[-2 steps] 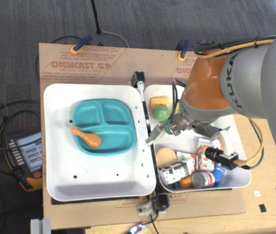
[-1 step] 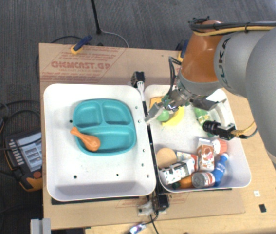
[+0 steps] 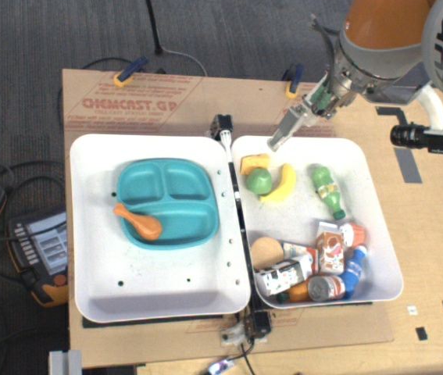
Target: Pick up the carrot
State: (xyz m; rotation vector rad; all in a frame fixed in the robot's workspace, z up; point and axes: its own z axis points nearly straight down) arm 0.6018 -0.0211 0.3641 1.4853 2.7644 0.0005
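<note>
The carrot (image 3: pixel 137 219), taken to be the orange tapered toy piece, is seen in the left bin (image 3: pixel 88 209). It lies flat on the teal divided plate (image 3: pixel 176 180), toward the plate's 8 o'clock edge, its thin end pointing to 10 o'clock and its thick end to 4 o'clock. The gripper (image 3: pixel 278 140) is poised over the 11 o'clock corner of the right bin (image 3: pixel 381 233), just above the yellow block (image 3: pixel 253 162), green ball (image 3: pixel 259 180) and banana (image 3: pixel 284 186), and well apart from the carrot. Whether it is set wide or narrow cannot be told from this slant.

The carrot is judged light, stiff and smooth, probably plastic, so it may be squeezed out of a grip along its taper. A hold across the thicker half is favoured, closing square to its long axis.
</note>
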